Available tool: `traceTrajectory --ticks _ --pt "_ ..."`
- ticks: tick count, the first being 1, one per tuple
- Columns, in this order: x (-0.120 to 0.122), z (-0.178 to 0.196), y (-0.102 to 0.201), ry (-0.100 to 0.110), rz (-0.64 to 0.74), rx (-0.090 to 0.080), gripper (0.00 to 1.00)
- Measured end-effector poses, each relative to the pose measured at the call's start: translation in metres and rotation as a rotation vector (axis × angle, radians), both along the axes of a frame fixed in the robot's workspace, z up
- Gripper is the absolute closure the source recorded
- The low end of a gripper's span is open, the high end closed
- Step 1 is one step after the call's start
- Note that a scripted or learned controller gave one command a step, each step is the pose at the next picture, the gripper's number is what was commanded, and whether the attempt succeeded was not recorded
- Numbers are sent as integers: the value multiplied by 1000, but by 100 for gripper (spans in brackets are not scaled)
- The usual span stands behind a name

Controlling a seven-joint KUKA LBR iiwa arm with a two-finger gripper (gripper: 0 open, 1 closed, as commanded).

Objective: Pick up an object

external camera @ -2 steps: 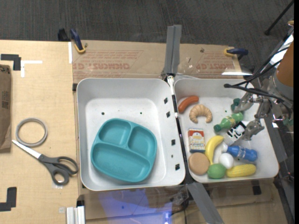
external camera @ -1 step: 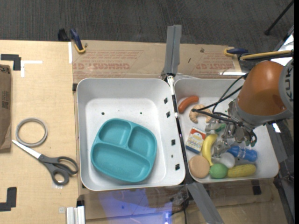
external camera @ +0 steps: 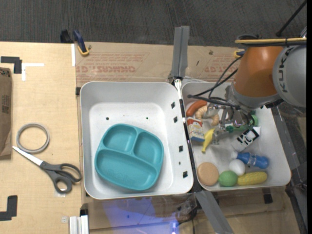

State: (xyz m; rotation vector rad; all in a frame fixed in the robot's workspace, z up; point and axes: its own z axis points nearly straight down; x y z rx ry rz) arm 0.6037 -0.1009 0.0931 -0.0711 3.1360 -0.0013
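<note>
Camera view, right bin (external camera: pixel 278 130): gripper (external camera: pixel 225 126) low among toy food, grip state impossible to tell; beside it, small yellow banana (external camera: pixel 208 139), likely light, stiff, smooth plastic, curved, best pinched across its narrow middle; nearby, tan egg-like ball (external camera: pixel 208 173), rounder and probably slipperier.

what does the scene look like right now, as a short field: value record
left bin: holds a teal divided plate
right bin: banana, tan egg-shaped item, green ball, white ball, corn cob, blue item, other small pieces
gripper: low over the right bin, beside the banana
grasp: cannot tell
bench left of bins: scissors, tape roll
</note>
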Motion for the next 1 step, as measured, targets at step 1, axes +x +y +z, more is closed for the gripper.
traceTrajectory --ticks 1 --pt "-27 -1 4 3 -210 1 0"
